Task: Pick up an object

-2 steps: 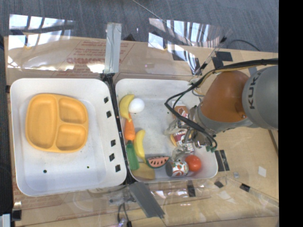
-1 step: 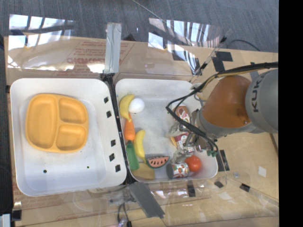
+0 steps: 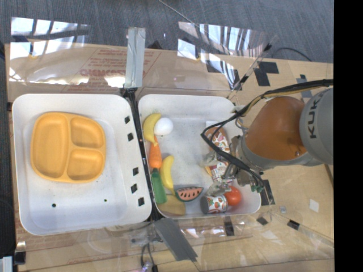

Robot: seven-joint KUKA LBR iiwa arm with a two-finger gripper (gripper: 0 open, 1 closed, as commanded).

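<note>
The claw [image 3: 227, 177] hangs low over the right side of the right bin [image 3: 187, 103], under the arm's glossy orange band [image 3: 275, 130] and grey wrist; black cables loop around it, and whether it is wide or narrow cannot be told. Just below it lie a small printed can [image 3: 214, 204] on its side and a round red tomato [image 3: 233, 196], touching each other near the bin's lower right corner. Crumpled printed packets [image 3: 220, 143] sit beside the claw, their lettering too small to read. Left of the can rests a watermelon slice [image 3: 189, 194], red with dark seeds and a green rind. Further left, along the bin's left wall, stand a smooth yellow banana [image 3: 167, 173], an orange carrot [image 3: 155, 156], a green vegetable piece [image 3: 158, 189], another yellow banana [image 3: 149, 127] and a white egg-like ball [image 3: 164, 127] touching it. A pale yellow piece [image 3: 173, 208] lies at the bottom edge.

The left bin [image 3: 22, 152], shallow, white and rounded at the corners, holds a matte yellow divided plate [image 3: 68, 147] with three compartments. Both bins sit on a desk [image 3: 317, 208] covered in brown cardboard, with faint red print above the left bin, not legible. Grey tape strips [image 3: 135, 58] cross the cardboard. Part of the white letters "KU" shows on the grey arm [image 3: 320, 126].
</note>
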